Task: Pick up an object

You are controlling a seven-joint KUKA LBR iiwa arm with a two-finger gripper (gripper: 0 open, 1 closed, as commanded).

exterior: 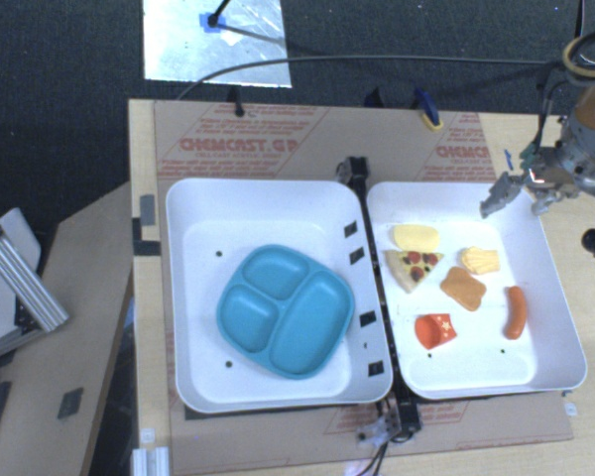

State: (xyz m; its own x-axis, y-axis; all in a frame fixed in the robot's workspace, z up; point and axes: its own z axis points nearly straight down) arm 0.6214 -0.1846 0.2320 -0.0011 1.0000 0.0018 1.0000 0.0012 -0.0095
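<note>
Spanning most of the view, the counter (109,256) is carrying a brown cardboard sheet (278,132) that is showing the red printed word "CHEMCAST" at its left, with a few smaller letters after it too blurred to read, and the same word mirrored at its far right. On that sheet the two white bins are sitting side by side, touching along a black clipped seam. The left bin (198,216) is holding a blue sectioned plate (284,310), lying flat and turned at a slant. The right bin (550,365) is holding the toy foods. A silvery sheet (215,28) with a small blue mark is lying on the dark floor beyond the counter.

The arm is reaching in from the right, and its hand (521,191) is hanging over the far right corner of the right bin with its fingers spread apart and nothing between them.

The foods are lying apart from the hand, nearer the bin's middle: a pizza slice (414,267), a yellow oval piece (416,237) just behind it, a tan bread-like piece (463,288), a red sausage (516,312) near the right wall, a red piece (435,330) toward the front, and a small yellow ridged piece (479,260).
</note>
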